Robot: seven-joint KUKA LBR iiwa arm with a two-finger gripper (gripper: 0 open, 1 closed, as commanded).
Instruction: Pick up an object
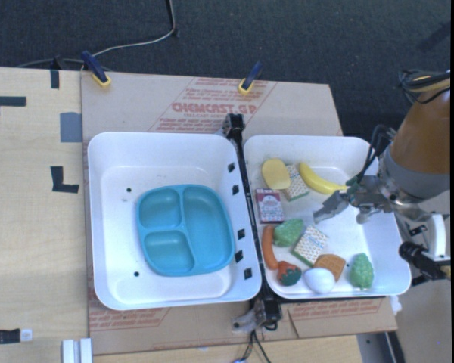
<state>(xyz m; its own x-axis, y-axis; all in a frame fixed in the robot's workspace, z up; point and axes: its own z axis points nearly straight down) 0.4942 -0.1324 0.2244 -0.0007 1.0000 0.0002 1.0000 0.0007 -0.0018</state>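
Note:
My gripper (342, 213) hovers over the right bin (378, 237), right of its middle, with its fingers spread and nothing between them. Just up and left of it lies a yellow banana (318, 178). A green broccoli piece (289, 231) and a speckled cracker (310, 244) sit down and left of the fingers. Further left are a red card box (270, 205), a yellow lemon (275, 172) and an orange carrot (268, 248). Along the bin's front edge lie a white egg (319, 280), a toast slice (332, 265) and a green vegetable (361, 271).
The left bin (110, 203) holds a blue divided plate (185, 229). A black divider strip (242, 195) runs between the bins. The arm's grey and orange body (424, 150) stands over the right bin's right wall. Two yellow-blue clamps (98, 74) pin the cardboard behind.

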